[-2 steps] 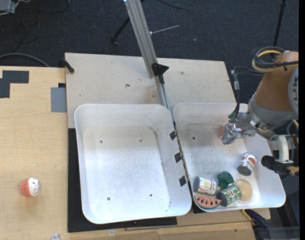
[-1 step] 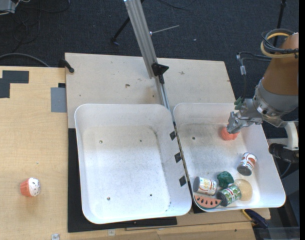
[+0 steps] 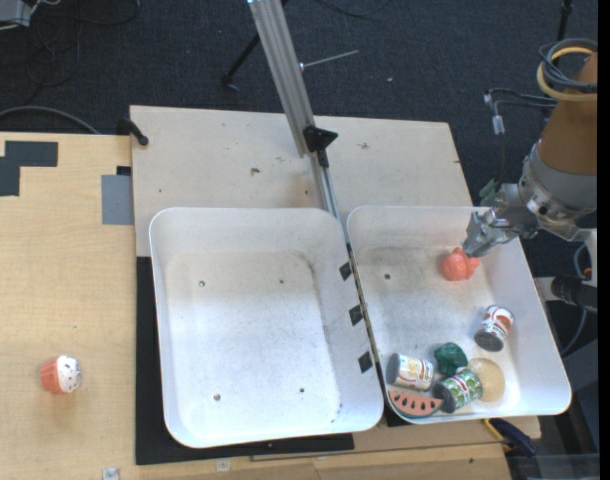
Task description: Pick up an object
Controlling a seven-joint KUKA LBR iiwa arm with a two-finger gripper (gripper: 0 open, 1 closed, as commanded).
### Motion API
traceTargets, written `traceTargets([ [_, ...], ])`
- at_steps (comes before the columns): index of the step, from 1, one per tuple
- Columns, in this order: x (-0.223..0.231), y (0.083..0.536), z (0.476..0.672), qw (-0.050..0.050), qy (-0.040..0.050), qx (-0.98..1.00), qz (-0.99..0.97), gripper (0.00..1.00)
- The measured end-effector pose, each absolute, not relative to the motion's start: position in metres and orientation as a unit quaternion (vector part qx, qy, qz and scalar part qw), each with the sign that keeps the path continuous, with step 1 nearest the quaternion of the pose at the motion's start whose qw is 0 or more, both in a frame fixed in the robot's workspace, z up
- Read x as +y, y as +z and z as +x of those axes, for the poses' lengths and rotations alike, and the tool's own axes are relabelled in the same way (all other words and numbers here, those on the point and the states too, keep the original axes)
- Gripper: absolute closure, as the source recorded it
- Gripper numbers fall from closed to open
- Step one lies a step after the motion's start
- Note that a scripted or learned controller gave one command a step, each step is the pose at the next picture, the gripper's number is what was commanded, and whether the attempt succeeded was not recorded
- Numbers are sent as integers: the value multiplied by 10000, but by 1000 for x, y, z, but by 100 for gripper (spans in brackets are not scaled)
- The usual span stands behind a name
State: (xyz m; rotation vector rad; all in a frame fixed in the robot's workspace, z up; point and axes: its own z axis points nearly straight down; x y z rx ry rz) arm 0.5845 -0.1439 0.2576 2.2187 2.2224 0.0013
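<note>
Two white bins are sitting side by side; the left bin (image 3: 250, 318) is lying beside the right bin (image 3: 410, 238), where an orange-red object (image 3: 459, 265) is resting directly beneath the gripper (image 3: 478, 238), seemingly touching it; finger spacing impossible to tell.

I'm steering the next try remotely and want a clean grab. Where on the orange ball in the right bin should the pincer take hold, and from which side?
Grip the orange ball across its widest middle, coming straight down from above. It looks round, so no side offers an edge, and it lies alone on the right bin's floor, apart from the cluster near the front corner. The pincer hangs just above its right side; recentre it over the ball first.
</note>
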Motion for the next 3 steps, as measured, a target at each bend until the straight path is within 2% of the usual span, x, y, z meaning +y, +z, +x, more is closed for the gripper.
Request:
traceTargets([
  [1,-90,261,604,-9,6,7086,7056,100],
  [2,-41,242,616,-25,-8,7084,7058,100],
  [3,12,247,637,-9,5,7085,7057,100],
])
